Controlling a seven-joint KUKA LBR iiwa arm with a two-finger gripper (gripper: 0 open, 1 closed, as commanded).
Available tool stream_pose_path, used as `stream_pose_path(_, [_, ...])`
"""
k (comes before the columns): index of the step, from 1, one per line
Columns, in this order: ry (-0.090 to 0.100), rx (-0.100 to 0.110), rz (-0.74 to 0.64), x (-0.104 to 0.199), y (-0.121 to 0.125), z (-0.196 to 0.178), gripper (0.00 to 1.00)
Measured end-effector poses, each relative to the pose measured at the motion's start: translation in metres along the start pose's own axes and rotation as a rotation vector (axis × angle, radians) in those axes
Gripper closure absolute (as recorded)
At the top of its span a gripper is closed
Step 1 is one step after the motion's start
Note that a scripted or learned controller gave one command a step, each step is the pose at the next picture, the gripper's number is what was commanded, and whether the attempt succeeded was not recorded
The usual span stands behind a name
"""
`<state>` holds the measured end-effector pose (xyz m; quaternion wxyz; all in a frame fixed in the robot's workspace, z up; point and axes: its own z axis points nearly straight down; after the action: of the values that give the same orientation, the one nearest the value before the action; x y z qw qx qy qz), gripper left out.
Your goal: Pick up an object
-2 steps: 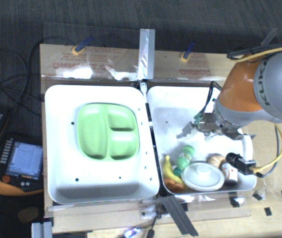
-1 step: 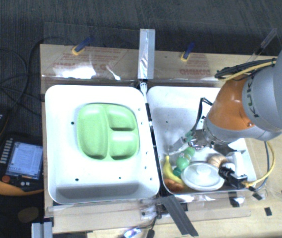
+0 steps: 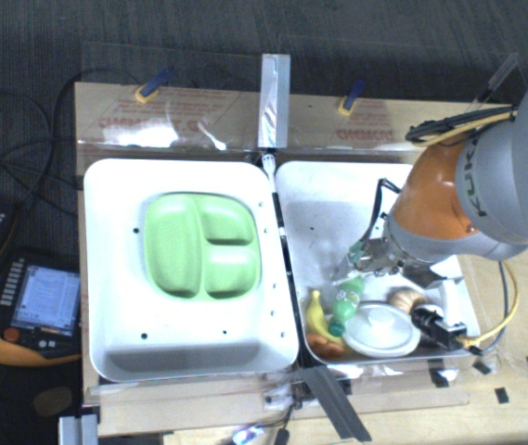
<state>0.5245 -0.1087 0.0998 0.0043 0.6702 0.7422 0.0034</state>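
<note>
Over on the right side of the frame, the grey arm (image 3: pixel 509 184) with its orange band (image 3: pixel 435 202) reaches into the right bin (image 3: pixel 319 202). The gripper (image 3: pixel 366 254) sits low near the middle of that bin. Seen from above, the wrist hides how it stands, so I cannot tell whether it is wide or narrow. Nothing can be seen held in it.

The loose objects are crowded along the lower edge of the right bin. A yellow banana (image 3: pixel 315 311) lies against the bin's left wall, with an orange-brown piece (image 3: pixel 327 346) at its lower end. Just right of the banana is a small green and clear item (image 3: pixel 344 302), directly below the gripper and close to it; whether they touch cannot be told. A round white bowl (image 3: pixel 380 332) sits to the lower right of that item. A brown and cream piece (image 3: pixel 403 298) lies just above the bowl's rim.

In the left bin (image 3: pixel 106 248), a pale green divided plate (image 3: pixel 203 246) lies flat near the centre, well apart from the arm.
</note>
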Motion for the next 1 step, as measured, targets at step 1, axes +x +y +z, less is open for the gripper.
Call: stream_pose_path(1, [-0.001,0.014,0.109,0.0164,0.0536,-0.0826,1.00])
